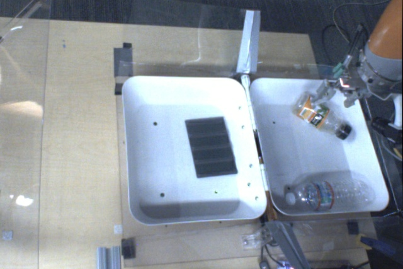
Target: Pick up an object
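Our end effector [332, 86] hung over the right bin's [277, 135] far edge; we could not tell its state. The small bottle [322, 115] lay just below-left of it.

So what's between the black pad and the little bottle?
In the camera view, between the black pad and little bottle lie bare white bin floor and the bins' rims.
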You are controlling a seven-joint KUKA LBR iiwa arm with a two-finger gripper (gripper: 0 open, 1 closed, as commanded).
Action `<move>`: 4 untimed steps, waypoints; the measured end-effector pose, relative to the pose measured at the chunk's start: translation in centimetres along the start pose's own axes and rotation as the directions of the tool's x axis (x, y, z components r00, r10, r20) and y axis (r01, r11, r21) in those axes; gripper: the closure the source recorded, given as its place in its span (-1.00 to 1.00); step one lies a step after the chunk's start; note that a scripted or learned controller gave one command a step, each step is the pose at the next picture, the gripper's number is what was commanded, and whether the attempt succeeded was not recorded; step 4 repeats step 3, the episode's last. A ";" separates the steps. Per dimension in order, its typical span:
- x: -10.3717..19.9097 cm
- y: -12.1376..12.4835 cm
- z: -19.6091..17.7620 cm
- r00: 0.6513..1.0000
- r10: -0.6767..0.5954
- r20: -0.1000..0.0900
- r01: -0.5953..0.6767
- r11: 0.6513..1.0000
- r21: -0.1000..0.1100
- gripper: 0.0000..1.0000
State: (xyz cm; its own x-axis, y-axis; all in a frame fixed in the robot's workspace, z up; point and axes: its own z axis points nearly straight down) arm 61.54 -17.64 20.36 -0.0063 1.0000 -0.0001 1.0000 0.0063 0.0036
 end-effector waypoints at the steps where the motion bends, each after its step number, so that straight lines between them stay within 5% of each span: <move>1: -1.1 5.0 11.6 0.994 -0.110 0.002 0.110 0.994 -0.005 -1.00; 2: -0.9 5.3 10.3 0.993 -0.117 0.006 0.117 0.993 -0.012 1.00; 3: 3.3 2.8 0.8 0.954 -0.299 0.002 0.299 0.954 -0.005 1.00; 4: 3.3 2.8 0.8 0.954 -0.299 0.002 0.299 0.954 -0.005 1.00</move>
